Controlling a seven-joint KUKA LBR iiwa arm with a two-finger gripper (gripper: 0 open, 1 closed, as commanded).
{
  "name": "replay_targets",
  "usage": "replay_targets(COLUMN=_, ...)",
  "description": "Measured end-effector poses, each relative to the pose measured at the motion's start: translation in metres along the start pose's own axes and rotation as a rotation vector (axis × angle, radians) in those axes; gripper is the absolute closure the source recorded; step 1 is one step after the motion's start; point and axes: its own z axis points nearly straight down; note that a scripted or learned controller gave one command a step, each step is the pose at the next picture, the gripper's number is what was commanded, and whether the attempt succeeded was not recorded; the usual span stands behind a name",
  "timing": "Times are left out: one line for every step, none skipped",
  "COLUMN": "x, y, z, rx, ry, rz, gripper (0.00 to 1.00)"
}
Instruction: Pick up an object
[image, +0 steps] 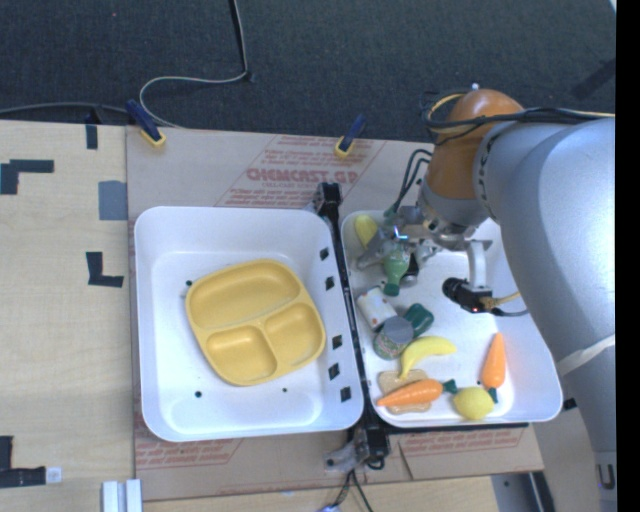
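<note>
My gripper hangs low over the far left part of the right bin, below the orange wrist band. A green bottle-shaped toy lies right under it, partly hidden by the gripper; whether they touch I cannot tell. A yellow piece sits just left of the gripper, by the bin's far corner. Nearer the camera lie a white bottle, a grey can, a dark green piece, a banana, two carrots and a lemon.
The left bin holds a yellow divided plate. A black divider with clips runs between the bins. The grey arm covers the right side of the right bin. Cables lie beyond the bench.
</note>
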Motion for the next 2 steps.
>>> replay_targets(x=0.0019, y=-0.0031, z=-0.0006, rx=-0.011, ry=-0.002, rz=0.002, gripper=0.00)
replay_targets(x=-0.0019, y=0.0006, z=-0.0006, rx=-0.001, ry=0.006, rz=-0.002, gripper=0.00)
